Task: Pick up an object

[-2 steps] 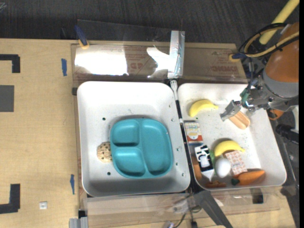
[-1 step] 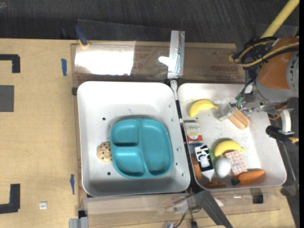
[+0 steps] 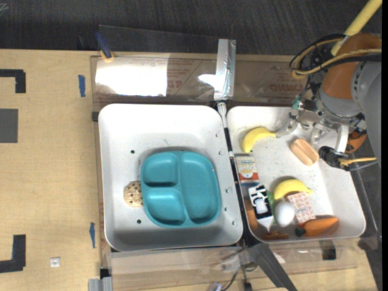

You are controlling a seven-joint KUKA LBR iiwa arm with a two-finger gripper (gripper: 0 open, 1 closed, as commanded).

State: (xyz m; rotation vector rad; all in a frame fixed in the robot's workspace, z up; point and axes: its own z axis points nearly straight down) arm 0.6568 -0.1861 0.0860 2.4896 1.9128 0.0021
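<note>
Hovering claw (image 3: pixel 301 128) above right bin (image 3: pixel 354 208), near banana (image 3: pixel 255 137).

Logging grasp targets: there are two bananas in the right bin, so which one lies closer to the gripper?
The upper banana, near the bin's top-left corner, lies closer to the gripper. The lower banana sits further down, by the white egg.

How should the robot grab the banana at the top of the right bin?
Probably across the middle of the banana, coming straight down from above. It lies flat and curved on the bin floor, its ends taper, and the middle has bare floor on both sides for the fingers. The gripper is just to its right.
</note>
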